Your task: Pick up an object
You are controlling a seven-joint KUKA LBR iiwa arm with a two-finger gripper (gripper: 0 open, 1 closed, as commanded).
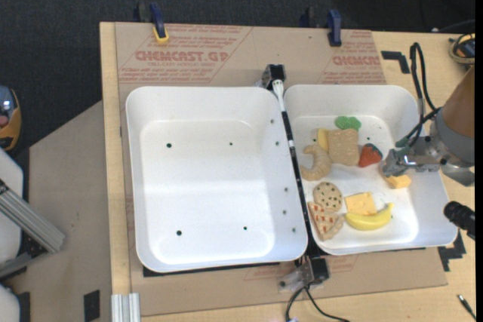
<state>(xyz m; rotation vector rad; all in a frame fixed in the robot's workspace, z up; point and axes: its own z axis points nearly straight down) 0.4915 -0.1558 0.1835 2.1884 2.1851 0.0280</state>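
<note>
The right bin (pixel 362 98) holds several toy foods: a green piece (pixel 348 122), a tan toast slice (pixel 343 147), a croissant (pixel 317 161), a red strawberry (pixel 370 155), a speckled cookie (pixel 327 195), a red-striped wedge (pixel 326 220), a yellow cheese block (pixel 360 203) and a banana (pixel 370 220). My gripper (pixel 398 162) is low at the bin's right side, just right of the strawberry. A small yellow chunk (pixel 399 181) lies directly below it in the view. I cannot tell whether the gripper touches that chunk.
The left bin (pixel 151 105) sits beside the right one, with a black divider strip (pixel 287 139) between them. Both rest on a brown board (pixel 226 49) held by blue clamps (pixel 158 17). Cables (pixel 417 79) hang near the arm at the right.
</note>
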